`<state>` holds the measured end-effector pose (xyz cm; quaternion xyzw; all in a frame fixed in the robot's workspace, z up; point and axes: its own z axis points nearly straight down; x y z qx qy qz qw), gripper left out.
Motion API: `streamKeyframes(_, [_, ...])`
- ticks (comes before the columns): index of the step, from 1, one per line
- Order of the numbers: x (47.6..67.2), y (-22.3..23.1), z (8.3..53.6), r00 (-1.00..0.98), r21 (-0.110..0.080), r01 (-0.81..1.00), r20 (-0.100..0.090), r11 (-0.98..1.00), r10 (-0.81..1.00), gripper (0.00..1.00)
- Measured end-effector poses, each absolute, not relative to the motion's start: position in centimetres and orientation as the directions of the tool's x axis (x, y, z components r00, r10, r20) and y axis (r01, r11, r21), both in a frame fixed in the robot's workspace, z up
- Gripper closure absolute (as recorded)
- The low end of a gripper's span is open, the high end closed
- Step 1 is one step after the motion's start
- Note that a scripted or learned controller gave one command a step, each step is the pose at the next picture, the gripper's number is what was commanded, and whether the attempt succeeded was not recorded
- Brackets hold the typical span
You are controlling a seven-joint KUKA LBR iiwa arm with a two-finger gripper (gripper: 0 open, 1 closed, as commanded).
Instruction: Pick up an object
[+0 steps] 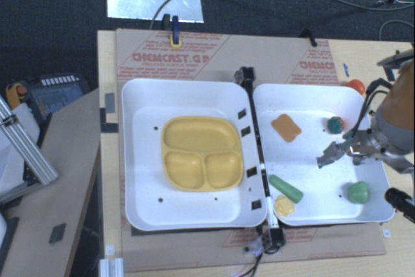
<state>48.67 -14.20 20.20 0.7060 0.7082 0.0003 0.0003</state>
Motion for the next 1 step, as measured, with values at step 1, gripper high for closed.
streamKeyframes(1, [48.81,-13.77,15.95,-0.002,-0.002,1.0,0.001,0.002,1.0,0.0])
